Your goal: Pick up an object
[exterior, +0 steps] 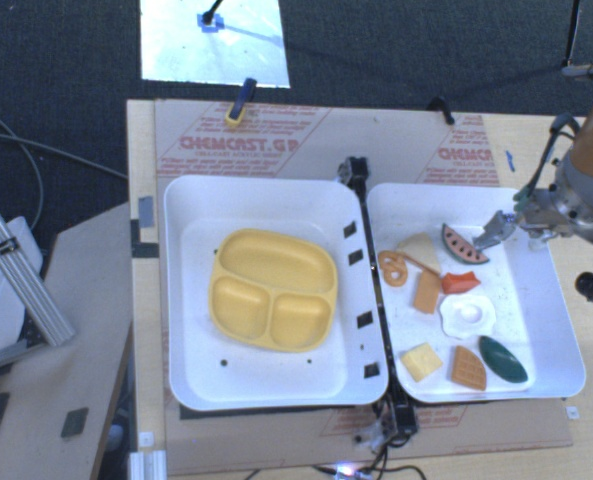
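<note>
claw (498, 230) over right bin (551, 298), grip state unclear; bench sheet (238, 144) reads "chemcast".

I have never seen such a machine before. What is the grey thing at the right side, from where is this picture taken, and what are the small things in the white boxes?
The picture is taken by one fixed camera above a bench, looking down at a slant. The grey thing with an orange band is a robot arm. It reaches in from the right, and its gripper hangs over the right bin, next to a toy watermelon slice; nothing is seen held in it. The bench carries two shallow white bins. The left bin holds a yellow divided plate. The right one holds toy foods: a pretzel, a fried egg, a waffle piece, a yellow cheese square and a dark green piece. The arm is meant to pick one of them up.
</note>
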### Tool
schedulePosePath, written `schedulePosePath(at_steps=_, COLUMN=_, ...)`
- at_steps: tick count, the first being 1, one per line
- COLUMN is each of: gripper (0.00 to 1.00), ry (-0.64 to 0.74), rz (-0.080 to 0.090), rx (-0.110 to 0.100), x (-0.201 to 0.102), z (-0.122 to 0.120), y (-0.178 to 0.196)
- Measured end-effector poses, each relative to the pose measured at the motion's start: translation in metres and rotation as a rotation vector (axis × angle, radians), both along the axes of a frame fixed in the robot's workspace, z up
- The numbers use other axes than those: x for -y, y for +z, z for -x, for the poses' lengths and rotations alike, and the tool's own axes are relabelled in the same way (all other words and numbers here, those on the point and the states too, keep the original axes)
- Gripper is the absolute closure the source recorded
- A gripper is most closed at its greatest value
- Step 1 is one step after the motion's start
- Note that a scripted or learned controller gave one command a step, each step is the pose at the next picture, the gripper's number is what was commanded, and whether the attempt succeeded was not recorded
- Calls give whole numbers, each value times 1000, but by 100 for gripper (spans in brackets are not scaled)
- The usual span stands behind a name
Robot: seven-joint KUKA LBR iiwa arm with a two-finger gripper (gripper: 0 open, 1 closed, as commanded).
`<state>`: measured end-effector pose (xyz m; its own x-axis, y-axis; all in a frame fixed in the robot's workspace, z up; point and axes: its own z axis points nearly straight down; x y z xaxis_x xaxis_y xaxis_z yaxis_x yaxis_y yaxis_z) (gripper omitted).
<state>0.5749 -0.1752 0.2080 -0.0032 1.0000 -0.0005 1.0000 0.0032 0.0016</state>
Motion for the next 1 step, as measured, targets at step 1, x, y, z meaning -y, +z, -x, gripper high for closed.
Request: schedulePosePath(at_steps=1, gripper=0, ry=6, rz=-2, rx=6, x=-50, z=-51, y=-125)
